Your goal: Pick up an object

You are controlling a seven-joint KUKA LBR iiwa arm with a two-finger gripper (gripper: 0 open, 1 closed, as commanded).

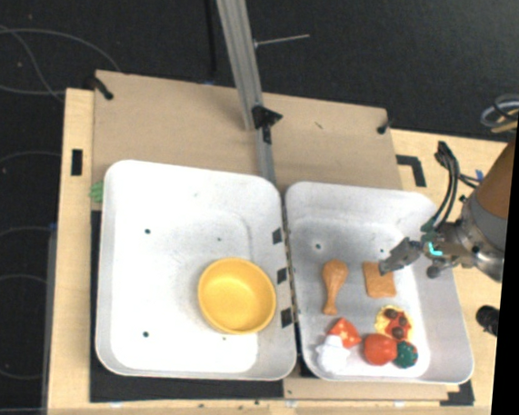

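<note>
While the task names no one object, the likeliest target is lying in the right bin (369, 208): a flat tan cracker (379, 283), resting on the bin floor just below the claw (400, 257). The claw is hanging over the cracker's upper right corner, reaching in from the right, and I cannot tell how it is set; nothing is showing in its grip. Beside the cracker, to the left, a drumstick (332, 285) is lying lengthwise. Toward the bin's near edge a cluster is crowding together: a pizza slice (395, 321), a tomato (378, 349), a green piece (406, 355) and a red-and-white piece (339, 339). These are probably sitting loose so that any one can be taken; the cracker, lying apart, looks easiest. In the left bin (150, 210), a yellow bowl (236, 295) is sitting upright near the divide. Both bins are resting on the tabletop (185, 122). No writing is readable.
</note>
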